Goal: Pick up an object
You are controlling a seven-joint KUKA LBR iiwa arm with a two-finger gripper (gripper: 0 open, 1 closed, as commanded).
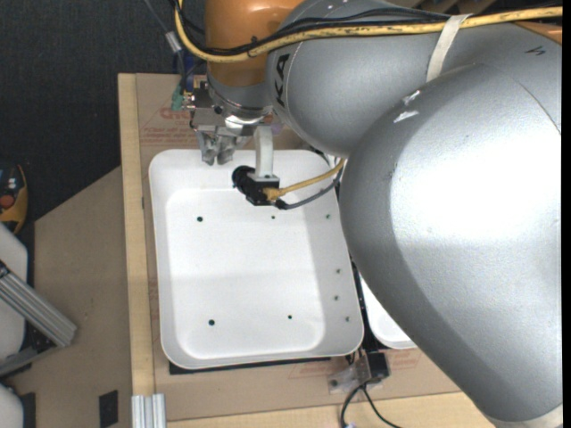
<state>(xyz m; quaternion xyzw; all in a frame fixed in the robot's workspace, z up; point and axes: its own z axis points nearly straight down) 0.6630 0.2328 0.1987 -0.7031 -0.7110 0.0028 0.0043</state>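
White bin (178,266) on brown bench (134,150), second bin's corner (384,328) at right, metal rail (36,306) at left, dark floor (62,61).

Faint red print runs along the cardboard sheet (134,194), too blurred to read; no other lettering legible.
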